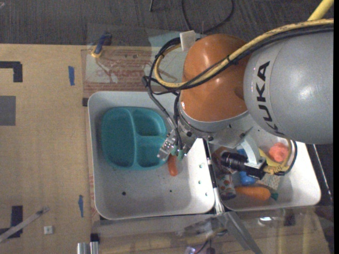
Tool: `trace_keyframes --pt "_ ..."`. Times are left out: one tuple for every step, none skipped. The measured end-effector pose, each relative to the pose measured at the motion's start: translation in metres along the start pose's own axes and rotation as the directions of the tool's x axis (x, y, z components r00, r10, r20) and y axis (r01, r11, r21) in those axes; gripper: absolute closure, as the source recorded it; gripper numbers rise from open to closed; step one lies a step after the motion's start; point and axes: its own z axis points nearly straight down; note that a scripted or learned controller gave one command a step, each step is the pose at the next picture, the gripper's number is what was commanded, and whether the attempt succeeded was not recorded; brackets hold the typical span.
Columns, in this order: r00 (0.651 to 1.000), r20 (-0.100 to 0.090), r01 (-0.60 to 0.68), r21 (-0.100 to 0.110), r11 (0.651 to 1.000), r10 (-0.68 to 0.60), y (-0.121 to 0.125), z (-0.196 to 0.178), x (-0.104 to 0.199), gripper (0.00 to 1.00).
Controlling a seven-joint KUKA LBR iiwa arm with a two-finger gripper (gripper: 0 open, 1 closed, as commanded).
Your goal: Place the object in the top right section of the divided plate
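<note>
While the grey arm (275,78) reaches in from the right over both bins, the left bin (148,194) carries a teal divided plate (132,136). The right bin (307,189) holds a jumble: a carrot (253,193), an orange piece, other odds. The pincer (170,151) hangs at the plate's right edge, clenched on a small orange object (172,166) that dangles below it, just off the plate and above the bin floor. Judged step: carrying, placement not yet done. Next move calls for shifting over the plate's top right section, lowering, then letting go.
</note>
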Motion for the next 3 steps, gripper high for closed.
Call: trace_keyframes --pt "1.000 0.003 -0.002 -0.004 1.000 0.002 0.001 -0.010 -0.001 1.00" --pt "1.000 -0.004 -0.008 0.004 1.000 0.008 0.043 0.047 0.052 1.00" --pt "1.000 -0.004 0.017 0.005 1.000 -0.017 0.033 0.067 0.044 1.00"
